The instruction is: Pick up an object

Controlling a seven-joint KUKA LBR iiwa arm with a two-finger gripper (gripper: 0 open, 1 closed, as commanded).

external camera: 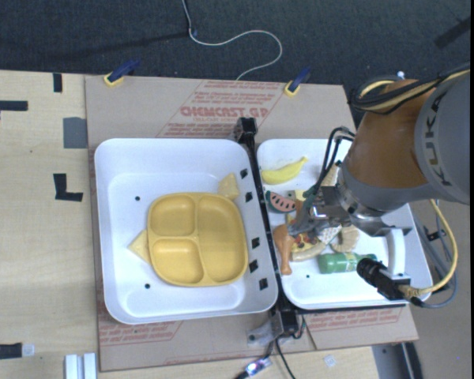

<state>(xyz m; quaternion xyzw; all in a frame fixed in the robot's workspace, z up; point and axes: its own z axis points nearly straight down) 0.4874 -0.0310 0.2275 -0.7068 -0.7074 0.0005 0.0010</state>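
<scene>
**End effector low over the cluttered right bin**

Camera view, from above at a slant: two shallow white bins side by side on a cardboard sheet laid over the worktop (31, 235). Left bin (114, 212) carrying a yellow divided plate (197, 238) with three compartments, lying flat near the middle; a pale yellow wedge (229, 185) just beyond the plate's upper right edge, and a similar pale corner (137, 245) poking out from under its left side.

Right bin (403, 294) crowded with small toy foods: a yellow banana (285, 171) near the far left corner, a watermelon slice (284, 201) just below it, an orange carrot-like piece (283, 249) along the left wall, a green bottle-shaped item (336, 264) lying on its side toward the near edge.

Grey arm (450, 144) with orange band (383, 144) reaching in from the right, wrist bent down over the right bin. End effector (312, 221) down among the toys, between watermelon slice and green item. Finger spacing impossible to tell amid the clutter; nothing clearly seen gripped.

A white cable (237, 42) looping across the dark floor beyond the worktop.
</scene>
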